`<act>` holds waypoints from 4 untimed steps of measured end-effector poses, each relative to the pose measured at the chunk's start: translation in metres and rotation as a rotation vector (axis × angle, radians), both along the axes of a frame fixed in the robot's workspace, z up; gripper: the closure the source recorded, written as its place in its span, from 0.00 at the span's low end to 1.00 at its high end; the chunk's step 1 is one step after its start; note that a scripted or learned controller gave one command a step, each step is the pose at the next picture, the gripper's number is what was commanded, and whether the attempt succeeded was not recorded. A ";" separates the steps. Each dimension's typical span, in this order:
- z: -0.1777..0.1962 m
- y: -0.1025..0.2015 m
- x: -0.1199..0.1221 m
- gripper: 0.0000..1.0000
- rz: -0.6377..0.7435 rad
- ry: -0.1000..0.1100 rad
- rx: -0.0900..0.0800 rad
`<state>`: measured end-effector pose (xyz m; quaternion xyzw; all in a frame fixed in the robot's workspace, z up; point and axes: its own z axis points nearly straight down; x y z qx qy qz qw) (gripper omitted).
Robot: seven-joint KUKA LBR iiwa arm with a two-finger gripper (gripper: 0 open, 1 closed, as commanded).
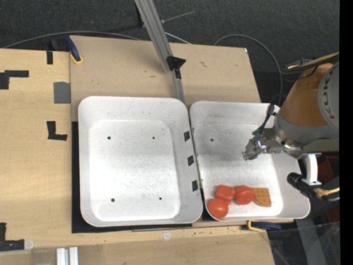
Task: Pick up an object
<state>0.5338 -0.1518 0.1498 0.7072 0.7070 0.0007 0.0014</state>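
Objects for picking lie bunched in the right bin's near corner: three red pieces (229, 197) pressed together and a tan, waffle-like square (262, 197) touching the right-hand red one. Whether the pincer (252, 150) is open or closed cannot be told from this slanted view; nothing is seen in its grip. It hangs over bare bin floor in the middle of the right bin (220, 120), with the cluster at about six o'clock from it, a little toward seven, near but clearly apart. Judging by that offset, the pick is not yet made; the arm would need to travel toward the near wall before descending. At three o'clock from the pincer sits the grey wrist and the orange band (306, 101), leaning in over the bin's right rim, which explains the tool's tilt. At nine o'clock, across the shared rims, lies the left bin (88, 148). The pieces probably crowd the corner because the bin wall stops them; that wall could hinder a clean approach.
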 end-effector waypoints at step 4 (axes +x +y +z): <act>0.058 0.099 0.039 1.00 0.007 0.005 0.002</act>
